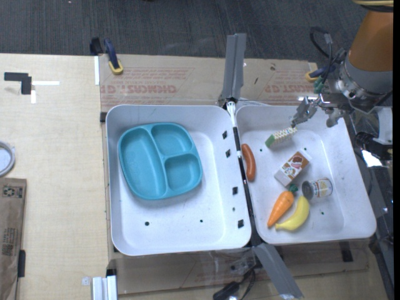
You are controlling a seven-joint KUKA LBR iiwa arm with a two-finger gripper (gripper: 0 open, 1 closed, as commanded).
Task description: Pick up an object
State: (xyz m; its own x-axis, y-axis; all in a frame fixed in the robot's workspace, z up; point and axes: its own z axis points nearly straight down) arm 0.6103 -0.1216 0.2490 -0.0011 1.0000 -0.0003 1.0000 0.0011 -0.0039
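The right bin (pixel 340 227) holds a hot dog (pixel 249 161) by its left wall, a small red and white carton (pixel 292 168), a little can (pixel 317 188) lying on its side, a carrot (pixel 280 208) and a banana (pixel 295 215). A green and white scrub sponge (pixel 282 137) lies near the bin's back. My gripper (pixel 304 114) hangs over the back of the right bin, just up and right of the sponge, with nothing seen between its fingers.
The left bin (pixel 125 230) carries a blue divided plate (pixel 160 160). A grey divider post (pixel 234 67) rises between the bins at the back. Clamps (pixel 112 58) sit on the cardboard behind. The arm's orange band (pixel 374 27) is at the upper right.
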